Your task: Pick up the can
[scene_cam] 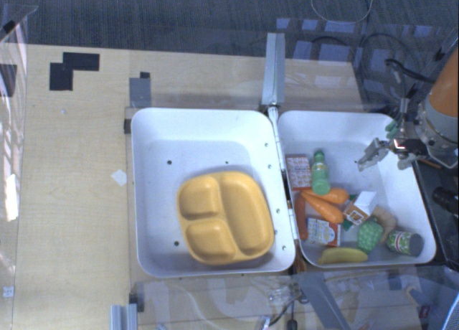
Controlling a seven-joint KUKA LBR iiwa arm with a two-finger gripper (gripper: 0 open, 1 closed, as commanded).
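Note:
The can [404, 242] lies on its side in the front right corner of the right bin [337, 129]; it has a green and red label, and its silvery end faces right. My gripper [388, 157] hangs over the bin's right side, well behind the can and apart from it. Its fingers [369, 155] are spread open with nothing between them.
Left of the can sit a green knobbly fruit [370, 235], a banana [343, 255], small cartons [321, 231], carrots [326, 204], a green bottle [320, 172] and a red box [298, 171]. A yellow divided plate [224, 215] lies in the left bin [154, 178].

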